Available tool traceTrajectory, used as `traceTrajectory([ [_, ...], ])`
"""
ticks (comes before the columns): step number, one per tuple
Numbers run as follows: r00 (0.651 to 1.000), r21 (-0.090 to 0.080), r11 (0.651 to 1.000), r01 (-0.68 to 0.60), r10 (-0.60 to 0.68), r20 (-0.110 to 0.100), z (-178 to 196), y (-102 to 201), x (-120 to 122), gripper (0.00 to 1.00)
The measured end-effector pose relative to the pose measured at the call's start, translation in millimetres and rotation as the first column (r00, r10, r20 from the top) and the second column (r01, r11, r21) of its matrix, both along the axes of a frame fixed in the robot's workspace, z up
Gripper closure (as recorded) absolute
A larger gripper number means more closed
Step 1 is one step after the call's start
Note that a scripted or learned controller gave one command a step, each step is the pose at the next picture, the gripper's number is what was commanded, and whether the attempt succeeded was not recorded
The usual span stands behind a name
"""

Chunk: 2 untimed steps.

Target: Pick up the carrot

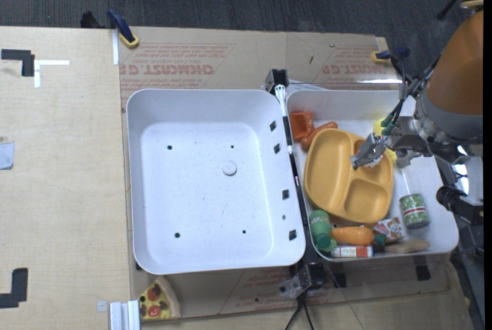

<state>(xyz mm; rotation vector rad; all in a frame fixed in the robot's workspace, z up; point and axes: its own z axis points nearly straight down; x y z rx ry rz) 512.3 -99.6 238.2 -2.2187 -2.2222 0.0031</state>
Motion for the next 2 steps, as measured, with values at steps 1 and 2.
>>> traceTrajectory([
  [1, 1.0, -0.001, 1.0, -0.014, 0.014, 0.0, -67.5, -6.4, 91.1, 0.0],
  [2, 0.998, -0.006, 0.998, 0.059, -0.059, 0.002, -145.9, -20.5, 117.4, 0.0],
])
